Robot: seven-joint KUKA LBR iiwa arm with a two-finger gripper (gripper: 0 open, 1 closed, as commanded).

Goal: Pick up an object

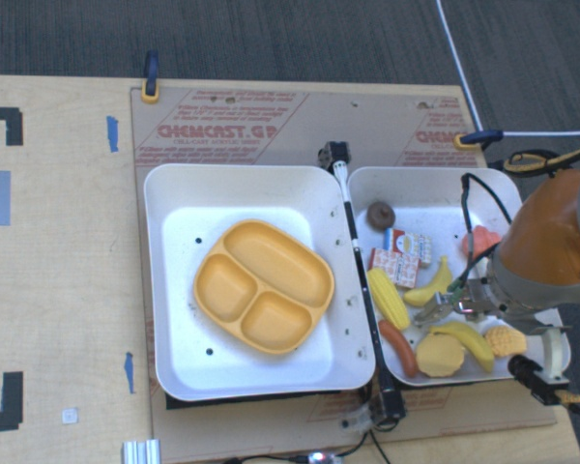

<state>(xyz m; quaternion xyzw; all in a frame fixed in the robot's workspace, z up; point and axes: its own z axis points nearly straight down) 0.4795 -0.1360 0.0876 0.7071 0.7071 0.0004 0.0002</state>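
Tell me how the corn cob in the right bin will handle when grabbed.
The corn cob looks like smooth plastic, so probably light, stiff and somewhat slippery. Its rounded, elongated shape may roll if nudged sideways. It lies against the bin wall, beside the sausage, so finger room seems tight.

1. Bins point(169, 259): smooth white plastic with a slight sheen.
2. Tray point(263, 285): glossy orange-yellow plastic, moulded in three compartments.
3. Bench point(58, 278): pale wood, matt.
4. Board point(222, 129) under the bins: matt brown paper-faced sheet with red print.
5. Floor point(271, 17): dark, ribbed carpet-like cloth, rough.
6. Toy corn point(388, 297), bananas point(468, 340), sausage point(397, 347): smooth, faintly shiny plastic.
7. Arm point(553, 235): glossy orange band, grey smooth casing.
8. Gripper point(447, 306): bare metal, shiny.
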